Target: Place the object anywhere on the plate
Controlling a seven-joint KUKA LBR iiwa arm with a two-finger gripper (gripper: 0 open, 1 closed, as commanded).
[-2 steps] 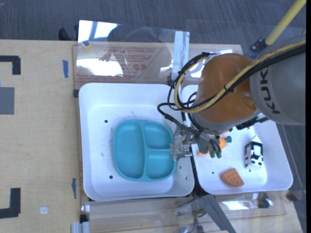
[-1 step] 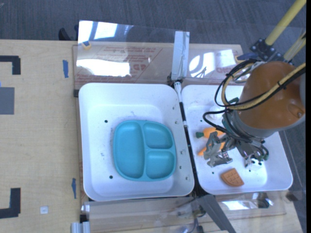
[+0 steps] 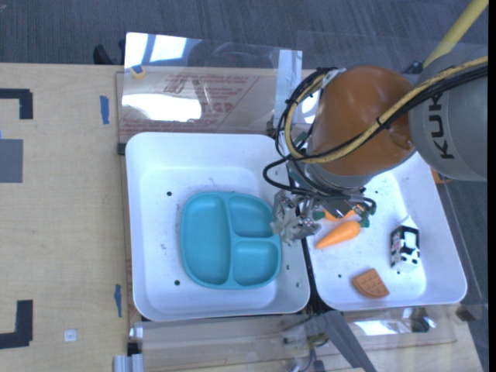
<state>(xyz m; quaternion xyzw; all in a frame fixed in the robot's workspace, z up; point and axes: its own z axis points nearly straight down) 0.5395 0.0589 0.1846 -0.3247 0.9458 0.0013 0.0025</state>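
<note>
White right bin (image 3: 434, 285), carrot (image 3: 339, 234) at 3 o'clock of gripper (image 3: 293, 225) (closure cannot be told): likely light, rigid, slick; grasp mid-body for plate (image 3: 225, 242).

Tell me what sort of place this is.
Most likely a robotics lab test bench. A cabled robot arm reaches over two white bins on a plywood bench marked with tape. The props are toys: a teal divided plate, a carrot, a small cow.

plate (image 3: 229, 240) in left bin (image 3: 147, 169), carrot (image 3: 339, 235) right
</note>
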